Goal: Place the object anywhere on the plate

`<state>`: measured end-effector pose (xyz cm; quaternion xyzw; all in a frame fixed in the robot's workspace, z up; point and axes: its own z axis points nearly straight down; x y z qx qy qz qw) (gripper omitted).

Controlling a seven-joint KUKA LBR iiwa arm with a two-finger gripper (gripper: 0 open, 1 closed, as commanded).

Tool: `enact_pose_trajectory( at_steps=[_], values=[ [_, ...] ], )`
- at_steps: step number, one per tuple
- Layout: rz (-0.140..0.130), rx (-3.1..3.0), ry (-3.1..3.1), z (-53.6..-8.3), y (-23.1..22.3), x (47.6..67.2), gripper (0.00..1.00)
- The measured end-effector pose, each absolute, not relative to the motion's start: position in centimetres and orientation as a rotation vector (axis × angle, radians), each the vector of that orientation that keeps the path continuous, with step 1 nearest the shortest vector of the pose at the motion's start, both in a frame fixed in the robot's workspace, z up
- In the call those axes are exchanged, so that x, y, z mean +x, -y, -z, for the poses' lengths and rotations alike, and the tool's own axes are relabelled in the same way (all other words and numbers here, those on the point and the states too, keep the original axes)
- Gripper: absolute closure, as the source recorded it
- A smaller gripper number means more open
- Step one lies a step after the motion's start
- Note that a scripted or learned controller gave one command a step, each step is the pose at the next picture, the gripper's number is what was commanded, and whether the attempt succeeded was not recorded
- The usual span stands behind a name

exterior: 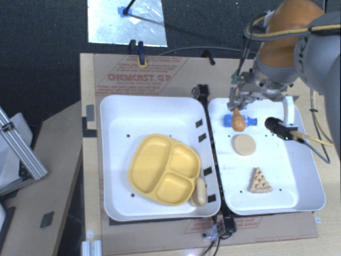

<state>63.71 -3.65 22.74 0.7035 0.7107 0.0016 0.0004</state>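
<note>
We've got the gripper (238, 110) low in the right bin (309, 196), jaw state can't be told, right above the drumstick (238, 121) w/ a blue piece (248, 121) beside it; we'd lift straight up before crossing to the yellow plate (160, 167).

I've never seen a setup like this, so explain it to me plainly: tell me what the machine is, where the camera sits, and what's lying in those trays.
This is one picture, taken by a fixed camera above the bench, looking down at a slant. The grey and orange shape at the upper right is a robot arm. Its claw hangs over the right white bin, just above a brown and blue toy; whether it grips that toy cannot be seen. That bin also holds a round tan disc and a toy pizza slice. The left white bin holds a yellow divided plate, with a pale beige piece at its lower right edge.
</note>
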Motion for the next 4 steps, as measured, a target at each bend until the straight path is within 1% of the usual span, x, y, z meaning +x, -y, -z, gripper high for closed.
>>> enact_pose_trajectory(
  at_steps=[1, 2, 3, 4],
  values=[
    [-0.005, 2.21, -2.233, -22.1, -2.3, 64.4, 1.0],
    [-0.004, 2.211, -2.233, -22.6, -8.3, 63.4, 1.0],
    [-0.003, 2.211, -2.232, -21.8, -13.7, 62.8, 1.0],
    [-0.002, 2.217, -2.226, -21.9, -13.3, 62.9, 0.0]
  ],
)
